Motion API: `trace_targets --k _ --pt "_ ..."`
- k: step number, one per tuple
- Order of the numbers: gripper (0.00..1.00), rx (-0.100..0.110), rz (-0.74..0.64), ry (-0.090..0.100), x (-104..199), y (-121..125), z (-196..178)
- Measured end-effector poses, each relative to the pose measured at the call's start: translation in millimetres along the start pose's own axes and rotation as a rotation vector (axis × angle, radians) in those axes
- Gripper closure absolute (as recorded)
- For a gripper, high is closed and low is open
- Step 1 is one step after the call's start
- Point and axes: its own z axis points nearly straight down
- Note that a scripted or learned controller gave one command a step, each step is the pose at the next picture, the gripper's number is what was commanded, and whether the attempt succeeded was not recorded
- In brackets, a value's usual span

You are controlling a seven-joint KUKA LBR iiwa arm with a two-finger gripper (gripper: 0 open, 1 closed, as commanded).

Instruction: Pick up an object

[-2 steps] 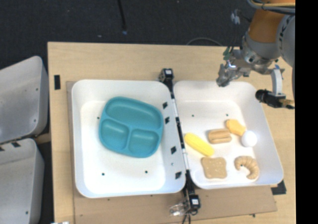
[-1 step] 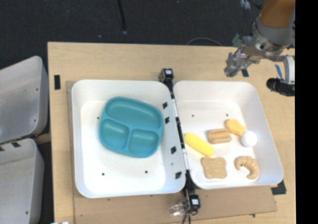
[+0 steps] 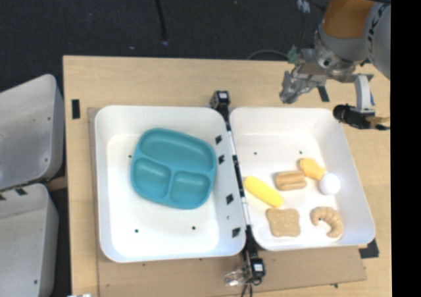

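The right bin (image 3: pixel 263 131) holds several food pieces near its front. A yellow banana-like piece (image 3: pixel 263 191) lies by the divider, and a square toast slice (image 3: pixel 283 222) lies in front of it. Further right are a tan bread roll (image 3: pixel 290 180), a small orange piece (image 3: pixel 312 168), a white egg (image 3: pixel 329 184) and a curled croissant (image 3: pixel 328 220). My gripper (image 3: pixel 293 89) hangs above the right bin's far edge, well away from these pieces, with nothing seen between its fingers.
A teal divided plate (image 3: pixel 173 168) lies in the left bin (image 3: pixel 118 223). A row of clips (image 3: pixel 231 177) runs along the seam between the bins. White chair-like shapes (image 3: pixel 26 157) stand left of the bench.
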Motion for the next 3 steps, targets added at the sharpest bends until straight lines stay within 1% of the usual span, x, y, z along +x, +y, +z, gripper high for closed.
trace_targets --k 1,2,3 --pt "1.0 0.0 -0.002 0.001 59.4 -5.1 -2.3" --pt "1.0 0.002 -0.002 0.001 117.4 -15.1 10.7" --pt "1.0 0.0 -0.002 0.001 168.6 -8.3 20.3"
